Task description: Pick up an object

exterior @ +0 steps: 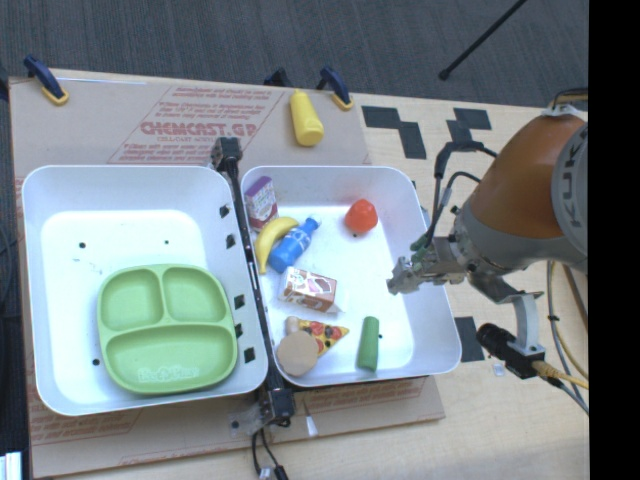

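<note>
Over the right bin's (425, 208) near edge the tool (405, 276) hovers beside the green cucumber (368, 343), seemingly lining up; its grip I cannot tell.

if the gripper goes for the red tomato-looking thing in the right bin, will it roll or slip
Probably both. The red tomato looks round and smooth, so a nudge would likely send it rolling across the right bin, whose floor around it is bare. Its curved sides give two fingers little flat surface, so it may squirt out unless gripped across the middle. It looks like a plastic toy, likely light and stiff.
</note>
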`<state>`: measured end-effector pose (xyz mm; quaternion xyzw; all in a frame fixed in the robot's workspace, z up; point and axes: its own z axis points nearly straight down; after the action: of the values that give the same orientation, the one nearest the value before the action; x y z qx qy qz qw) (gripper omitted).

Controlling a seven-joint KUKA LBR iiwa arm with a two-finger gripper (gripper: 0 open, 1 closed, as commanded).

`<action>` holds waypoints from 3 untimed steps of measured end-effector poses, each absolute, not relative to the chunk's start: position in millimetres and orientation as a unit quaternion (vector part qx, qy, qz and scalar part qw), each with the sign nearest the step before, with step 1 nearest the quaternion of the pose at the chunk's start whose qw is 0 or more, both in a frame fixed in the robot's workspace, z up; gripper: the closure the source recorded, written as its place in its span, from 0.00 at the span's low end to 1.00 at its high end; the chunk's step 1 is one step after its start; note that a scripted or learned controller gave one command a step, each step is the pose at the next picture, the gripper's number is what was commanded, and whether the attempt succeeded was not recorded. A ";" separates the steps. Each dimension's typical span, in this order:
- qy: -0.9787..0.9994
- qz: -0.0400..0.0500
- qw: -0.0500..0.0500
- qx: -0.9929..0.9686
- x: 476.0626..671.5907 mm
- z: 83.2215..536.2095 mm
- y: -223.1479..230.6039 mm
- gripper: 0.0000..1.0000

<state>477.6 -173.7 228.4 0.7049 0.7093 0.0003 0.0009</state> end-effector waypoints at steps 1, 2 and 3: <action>0.710 -0.001 -0.001 0.704 529.0 203.9 -191.5 1.00; 0.709 -0.001 -0.001 0.705 482.4 214.7 -186.1 1.00; 0.709 0.000 0.000 0.706 500.6 207.8 -202.2 1.00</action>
<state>500.6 -202.2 207.8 0.7056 0.7086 -0.0004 -0.0004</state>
